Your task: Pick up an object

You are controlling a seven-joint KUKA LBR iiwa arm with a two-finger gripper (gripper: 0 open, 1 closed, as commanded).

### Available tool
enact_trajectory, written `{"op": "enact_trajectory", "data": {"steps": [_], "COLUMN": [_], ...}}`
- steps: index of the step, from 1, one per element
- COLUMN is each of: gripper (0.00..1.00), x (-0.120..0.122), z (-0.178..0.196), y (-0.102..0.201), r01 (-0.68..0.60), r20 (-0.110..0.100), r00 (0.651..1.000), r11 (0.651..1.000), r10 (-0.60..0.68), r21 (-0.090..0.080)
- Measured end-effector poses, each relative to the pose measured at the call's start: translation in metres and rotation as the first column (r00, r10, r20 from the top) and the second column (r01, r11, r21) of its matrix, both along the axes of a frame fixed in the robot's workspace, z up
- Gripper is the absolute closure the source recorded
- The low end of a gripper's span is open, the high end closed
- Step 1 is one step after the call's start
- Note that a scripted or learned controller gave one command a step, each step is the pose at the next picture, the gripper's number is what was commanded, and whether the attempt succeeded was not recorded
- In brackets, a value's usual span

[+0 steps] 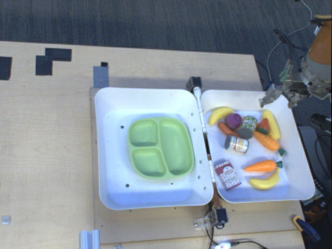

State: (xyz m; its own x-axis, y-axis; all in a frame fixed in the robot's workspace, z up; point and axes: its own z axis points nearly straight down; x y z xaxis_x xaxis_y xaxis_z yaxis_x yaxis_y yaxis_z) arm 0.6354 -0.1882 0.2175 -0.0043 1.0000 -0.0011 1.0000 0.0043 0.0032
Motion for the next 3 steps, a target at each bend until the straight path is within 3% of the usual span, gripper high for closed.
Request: {"op": "enact_trajectory", "data": {"steps": [1,2,3], "gripper": [0.0,1.0,1.0], "x": [-0.028,-0.027,-0.101], "z": [-0.121,-0.11,-0.028], "y": [0.015,0.015,0.059], "r01": [-0.003,-0.005,0.0], "r20": [0.002,0.006,0.0], "r00": [1.0,1.0,1.0], "r11": [1.0,1.0,1.0], "r10": [0.003,0.005,0.0], "r21": [0.004,0.001,0.002]}}
